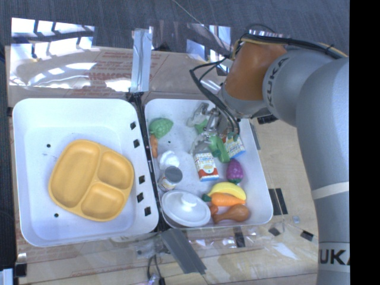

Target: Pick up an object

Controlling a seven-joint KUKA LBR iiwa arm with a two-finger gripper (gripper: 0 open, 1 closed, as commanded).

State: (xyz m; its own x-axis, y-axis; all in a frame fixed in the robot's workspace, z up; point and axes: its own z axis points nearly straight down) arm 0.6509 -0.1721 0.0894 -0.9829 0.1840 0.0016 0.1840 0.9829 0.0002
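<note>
Arm: I see it reach from 3 o'clock, wrist bent down into the right bin (pixel 256 159).
Gripper (pixel 209 136): low at the bin's 12 o'clock; fingers, I cannot tell.
Juice bottle (pixel 206 164): just below it, at 6 o'clock.

The arm (pixel 323 129) is a thick, smooth cylinder of light grey, its segments rounded at the joints. Above the wrist sits a broad orange band (pixel 252 70) with a glossy sheen. Dark letters, part of the maker's name, run along the grey shell beside the band, and more show lower on the near segment. Thin black cables (pixel 208 70) loop out to the left of the band. The gripper (pixel 212 123) is pale metallic grey.
</note>
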